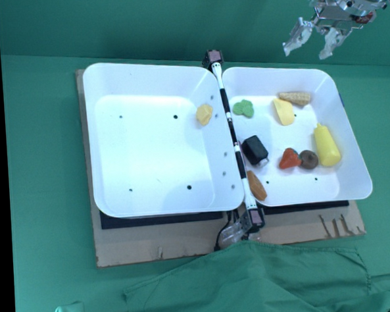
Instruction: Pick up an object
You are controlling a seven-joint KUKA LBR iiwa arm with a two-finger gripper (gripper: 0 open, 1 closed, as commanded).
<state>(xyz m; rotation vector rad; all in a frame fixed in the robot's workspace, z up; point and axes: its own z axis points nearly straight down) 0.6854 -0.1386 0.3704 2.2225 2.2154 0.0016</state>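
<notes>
My gripper (314, 43) hangs high at the top right, above the far edge of the right bin (354, 169), its two fingers spread open with nothing between them. The right bin holds a yellow mustard bottle (326, 145), a corn cob (295, 98), a yellow wedge (284, 111), a green piece (243, 107), a black box (254, 149), a red strawberry (289, 159), a brown round piece (308, 159) and an orange carrot-like piece (256, 185). A small yellow piece (204, 114) lies at the right wall of the left bin (112, 91).
Both bins sit on a cardboard sheet (154, 250) over green cloth. A black-and-white divider bar (230, 130) runs between the bins. Folded green fabric (255, 280) bunches at the front.
</notes>
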